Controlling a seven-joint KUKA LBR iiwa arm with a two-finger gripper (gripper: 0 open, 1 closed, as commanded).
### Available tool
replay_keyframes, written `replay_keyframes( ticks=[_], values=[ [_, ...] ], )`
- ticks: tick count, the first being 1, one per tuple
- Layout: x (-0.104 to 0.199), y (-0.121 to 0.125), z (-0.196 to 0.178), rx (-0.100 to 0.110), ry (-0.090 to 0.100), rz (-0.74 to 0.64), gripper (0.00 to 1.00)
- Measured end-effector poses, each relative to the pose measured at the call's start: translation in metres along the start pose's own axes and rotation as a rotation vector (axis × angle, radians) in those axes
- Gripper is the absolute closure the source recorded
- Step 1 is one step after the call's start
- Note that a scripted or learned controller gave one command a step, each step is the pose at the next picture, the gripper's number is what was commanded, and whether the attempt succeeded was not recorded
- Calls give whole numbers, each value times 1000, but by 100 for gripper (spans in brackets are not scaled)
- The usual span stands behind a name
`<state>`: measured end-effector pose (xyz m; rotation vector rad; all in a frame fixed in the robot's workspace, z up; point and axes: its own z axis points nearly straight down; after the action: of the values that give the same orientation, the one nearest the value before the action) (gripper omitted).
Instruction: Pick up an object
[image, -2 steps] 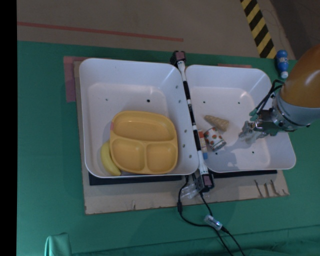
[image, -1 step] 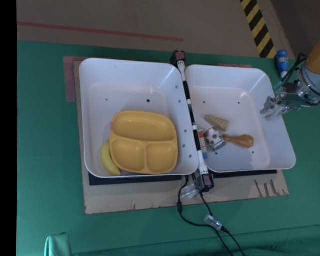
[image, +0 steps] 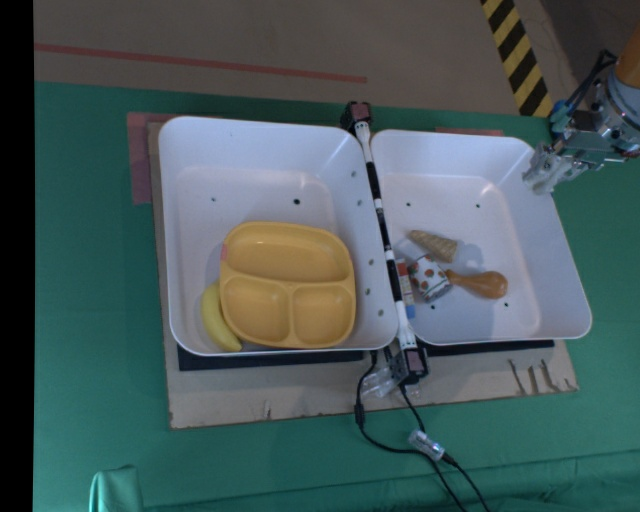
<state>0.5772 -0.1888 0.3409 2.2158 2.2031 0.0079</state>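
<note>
The gripper (image: 545, 170) is hanging over the far right rim of the right bin (image: 560, 300), at the top right of the camera view. It's too small and blurry there for me to tell if the fingers are spread or pressed together, so I won't guess. Nothing is visibly between them, so I'd say the pick hasn't started.

For doing this well, I think the arm needs to come in toward the near middle of that bin, because all the grabbable stuff is clustered there, well away from where the gripper sits now. The ice cream cone (image: 434, 243) lies on its side, a bit apart from the others, so it looks like the cleanest target: come down across its narrow width. The drumstick (image: 480, 284) is also decent, but its thin end is just beside the small patterned block (image: 430, 279), so a sloppy descent could bump both. Stay clear of the divider rail (image: 385, 250) between the bins.

Counts: two white bins. Right one has three things: one cone, one drumstick, one block. The left bin (image: 200, 160) has two: one yellow divided plate (image: 288, 285) and one banana (image: 216, 320) tucked against the plate's left edge. The plate looks too wide and flat to pinch easily. All of it sits on cardboard (image: 300, 400) on the green desk (image: 90, 300).
</note>
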Motion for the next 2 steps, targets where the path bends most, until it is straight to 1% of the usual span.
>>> replay_keyframes(
  ticks=[1,2],
  values=[
    [0,64,-59,1,1,0,100],
    [1,119,-70,1,-1,0,100]
  ],
)
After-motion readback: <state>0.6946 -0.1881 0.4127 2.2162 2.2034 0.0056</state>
